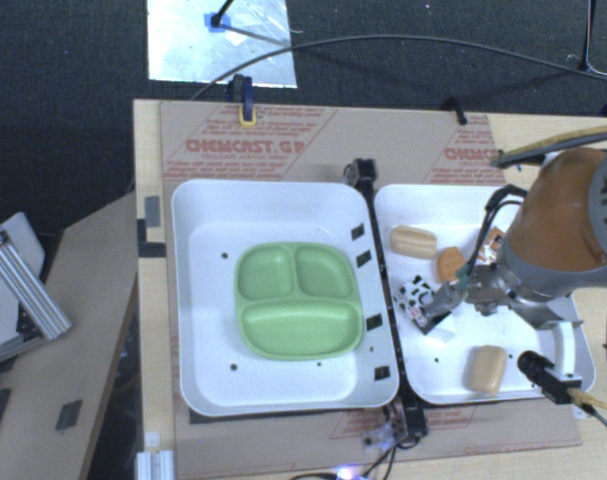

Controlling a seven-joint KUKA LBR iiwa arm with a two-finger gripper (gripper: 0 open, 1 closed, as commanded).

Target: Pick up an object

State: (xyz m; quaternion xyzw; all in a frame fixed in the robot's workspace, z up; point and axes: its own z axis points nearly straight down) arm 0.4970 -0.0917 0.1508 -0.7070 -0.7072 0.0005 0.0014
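Speckled piece (415,292): lying right of the green plate (301,301), just past the wall where the two bins are meeting, on the floor of the right bin (428,378). Looking small, black-and-white and irregular; probably weighing very little and likely stiff, though too small to be reading its material.

Starting from the left: sitting in the middle of the left bin (208,368), the green plate itself, three-part, lying flat with nothing on it. Resting under both bins, the desk (283,133) with its printed board.

Moving right of the plate: hovering at the speckled piece's lower right edge, touching it or just beside it, the claw (435,308); not managing to tell whether apart or together from this slant, and not seeing anything clamped in it.

Further right of the plate: lying up-right of the speckled piece, a tan roll (413,241), and just beside that an orange piece (450,264), partly under the wrist. Lying lower and further right, a tan block (486,368), well apart from the rest. Farthest right of the plate, reaching in, the arm (568,218).

Judging the grasp: taking the speckled piece across its narrow middle, straight from above. Expecting something this light to be skidding on the smooth bin floor, or tipping against the nearby wall, under an off-centre pinch.
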